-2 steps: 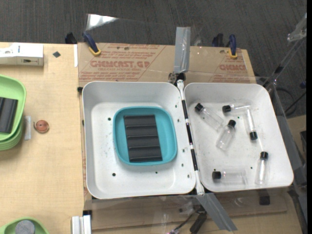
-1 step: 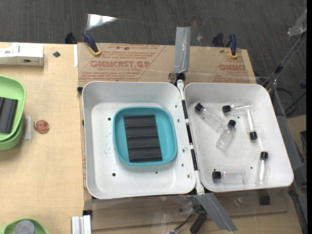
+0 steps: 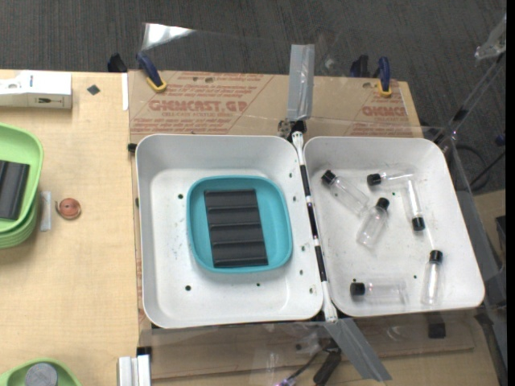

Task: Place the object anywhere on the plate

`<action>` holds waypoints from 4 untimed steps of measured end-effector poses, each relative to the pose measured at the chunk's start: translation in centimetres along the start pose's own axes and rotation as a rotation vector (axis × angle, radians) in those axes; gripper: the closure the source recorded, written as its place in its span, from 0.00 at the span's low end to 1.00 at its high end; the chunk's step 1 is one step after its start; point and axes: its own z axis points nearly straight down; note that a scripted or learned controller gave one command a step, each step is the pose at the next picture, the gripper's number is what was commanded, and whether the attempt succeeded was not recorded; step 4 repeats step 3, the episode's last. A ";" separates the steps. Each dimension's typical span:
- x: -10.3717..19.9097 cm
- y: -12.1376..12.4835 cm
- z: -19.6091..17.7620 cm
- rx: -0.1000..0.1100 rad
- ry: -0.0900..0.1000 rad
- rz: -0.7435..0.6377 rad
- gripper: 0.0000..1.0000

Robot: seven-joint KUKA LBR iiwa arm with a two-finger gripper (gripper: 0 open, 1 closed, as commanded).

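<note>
Six clear vials (image 3: 372,222) beside teal plate (image 3: 239,223)

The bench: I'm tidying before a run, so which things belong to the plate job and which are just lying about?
For the job:
- teal plate in the left bin
- six clear vials with black caps in the right bin

Lying about:
- green dish at the left edge
- small orange disc
- white box
- cardboard sheet
</note>
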 end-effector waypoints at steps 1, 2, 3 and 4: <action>0.0 0.0 0.0 0.000 0.000 0.000 0.00; 0.0 0.0 0.0 0.000 0.000 0.000 0.00; 0.0 0.0 0.0 0.000 0.000 0.000 0.00; 0.0 0.0 0.0 0.000 0.000 0.000 0.00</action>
